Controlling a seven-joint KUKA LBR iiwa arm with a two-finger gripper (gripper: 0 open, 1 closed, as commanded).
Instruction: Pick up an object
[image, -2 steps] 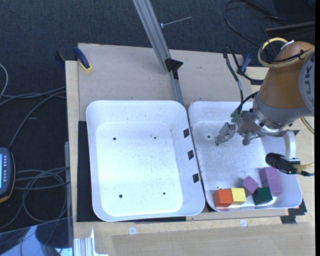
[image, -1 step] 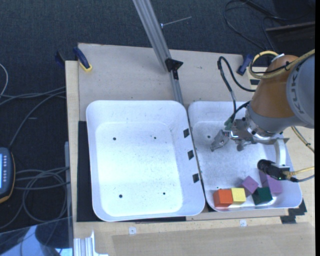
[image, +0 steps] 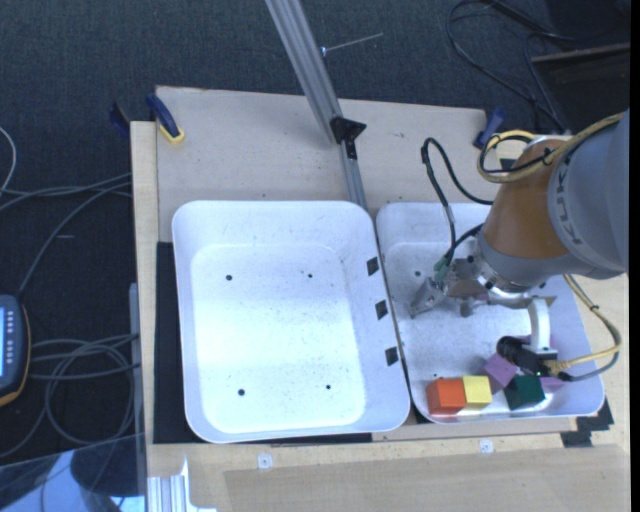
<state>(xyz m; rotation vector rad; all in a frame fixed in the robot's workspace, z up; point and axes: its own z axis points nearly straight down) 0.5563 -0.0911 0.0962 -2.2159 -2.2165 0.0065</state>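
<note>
Several small blocks lie in the front corner of the right bin (image: 420, 225): an orange block (image: 447, 395), a yellow block (image: 477, 390), a purple block (image: 500, 367) and a green block (image: 525, 392). My gripper (image: 445, 300) hangs over the middle of the right bin, up and to the left of the blocks and apart from them. It is open, with bare bin floor showing between its fingers (image: 424, 299). The grey arm with its orange band (image: 525, 215) reaches in from the right.
The left bin (image: 200, 230) lies beside the right one, with black clips along the shared wall. A slanted metal pole (image: 318, 80) crosses the back of the bench. Cables loop over the arm and the right bin's far side.
</note>
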